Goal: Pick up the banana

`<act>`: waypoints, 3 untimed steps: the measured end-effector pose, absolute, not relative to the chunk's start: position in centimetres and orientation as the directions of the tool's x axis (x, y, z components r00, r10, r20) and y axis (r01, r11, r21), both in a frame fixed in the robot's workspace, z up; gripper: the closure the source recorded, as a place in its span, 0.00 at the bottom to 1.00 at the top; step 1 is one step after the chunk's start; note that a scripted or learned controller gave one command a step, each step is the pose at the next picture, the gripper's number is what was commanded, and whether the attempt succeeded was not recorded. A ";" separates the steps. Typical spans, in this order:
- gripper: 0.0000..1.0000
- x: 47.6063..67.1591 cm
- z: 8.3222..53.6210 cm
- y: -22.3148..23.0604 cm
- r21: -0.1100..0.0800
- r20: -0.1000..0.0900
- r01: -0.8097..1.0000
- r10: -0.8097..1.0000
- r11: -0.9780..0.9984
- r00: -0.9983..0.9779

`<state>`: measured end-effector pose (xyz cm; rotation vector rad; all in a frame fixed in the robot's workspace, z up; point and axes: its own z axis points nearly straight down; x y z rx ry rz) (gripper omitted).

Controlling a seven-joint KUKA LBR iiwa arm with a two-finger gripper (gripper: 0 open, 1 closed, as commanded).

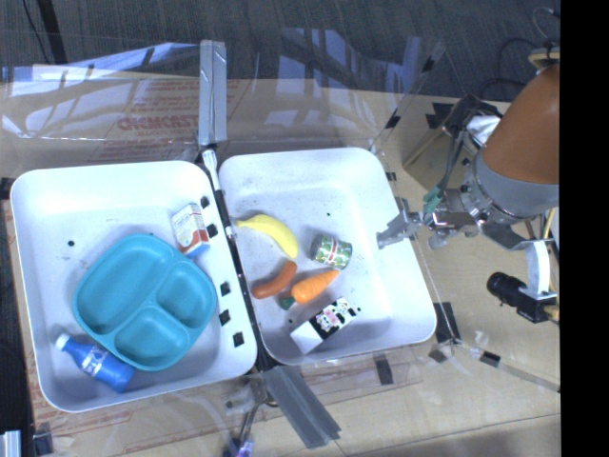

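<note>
Counter (114, 131) carries your white bins; left of the end effector (395, 231), whose grip I cannot tell, the banana (271, 233) lies diagonally.

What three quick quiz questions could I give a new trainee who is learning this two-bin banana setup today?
1. True or false: the banana lies in the right bin.
2. Which item lies nearest the banana: (a) green can, (b) blue bottle, (c) blue tray?
3. Where is the gripper: over the left bin, or at the right bin's right rim?

Key: 1 true; 2 a; 3 at the right bin's right rim.
</note>
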<state>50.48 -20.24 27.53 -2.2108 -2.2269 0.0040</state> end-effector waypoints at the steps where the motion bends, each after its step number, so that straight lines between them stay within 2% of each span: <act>1: 0.00 54.8 14.0 -15.7 -0.004 0.001 0.979 0.979 0.202 -0.202; 2: 0.00 58.0 9.2 -10.1 -0.001 0.000 0.971 0.971 0.241 -0.241; 3: 1.00 58.0 10.2 -10.2 -0.003 -0.001 0.970 0.970 0.243 -0.243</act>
